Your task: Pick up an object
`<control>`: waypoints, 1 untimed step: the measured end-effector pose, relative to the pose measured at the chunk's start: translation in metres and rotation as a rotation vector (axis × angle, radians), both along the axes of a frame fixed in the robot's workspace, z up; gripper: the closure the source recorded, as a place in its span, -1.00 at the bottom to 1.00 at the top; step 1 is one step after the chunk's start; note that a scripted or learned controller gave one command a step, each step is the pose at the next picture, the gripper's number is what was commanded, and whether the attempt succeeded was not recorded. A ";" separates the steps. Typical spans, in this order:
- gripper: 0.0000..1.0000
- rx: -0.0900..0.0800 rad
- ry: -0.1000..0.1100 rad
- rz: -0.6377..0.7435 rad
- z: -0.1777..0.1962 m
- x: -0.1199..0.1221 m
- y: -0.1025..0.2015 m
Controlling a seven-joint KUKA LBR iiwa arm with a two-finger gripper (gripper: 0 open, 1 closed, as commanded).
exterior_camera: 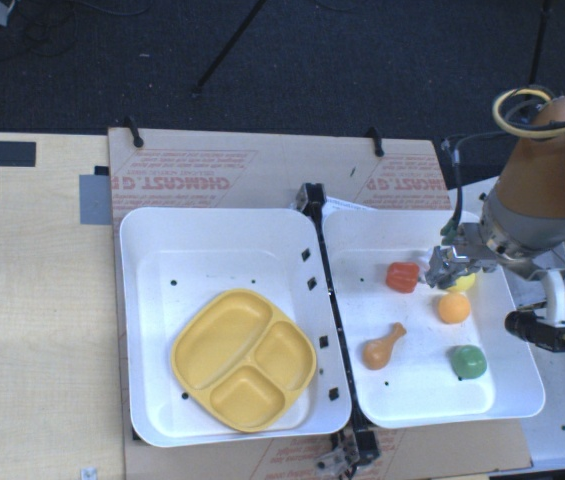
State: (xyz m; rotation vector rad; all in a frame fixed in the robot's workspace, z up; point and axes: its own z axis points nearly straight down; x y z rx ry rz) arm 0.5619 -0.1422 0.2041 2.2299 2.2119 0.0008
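1. Camera view looks down at a slant on two shallow white bins, the left bin [142,268] and the right bin [522,398], set side by side on a cardboard sheet [222,173] over a pale wooden bench [32,318].
2. Inside the left bin lies a yellow divided plate [244,358] with three compartments, tilted toward the near right corner.
3. Five small things sit in the right bin: a red piece [402,277], an orange ball [453,309], a green piece [469,361], a tan drumstick-shaped toy [383,347], and a yellow piece [465,282] partly hidden under the gripper.
4. From the right, the grey arm with its orange band [547,173] reaches over the right bin's far right part.
5. Its gripper [446,271] hangs low just beside the red piece, above the orange ball and over the yellow piece.
6. Whether the gripper is wide, narrow or holding anything, I cannot tell; its tips are a blurred metal cluster.
7. Drumstick toy and green piece lie well apart from the gripper, nearer the bin's front.
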 end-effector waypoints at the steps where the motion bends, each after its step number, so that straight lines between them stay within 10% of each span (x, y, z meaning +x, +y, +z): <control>1: 1.00 0.001 0.001 0.004 0.019 0.000 -0.001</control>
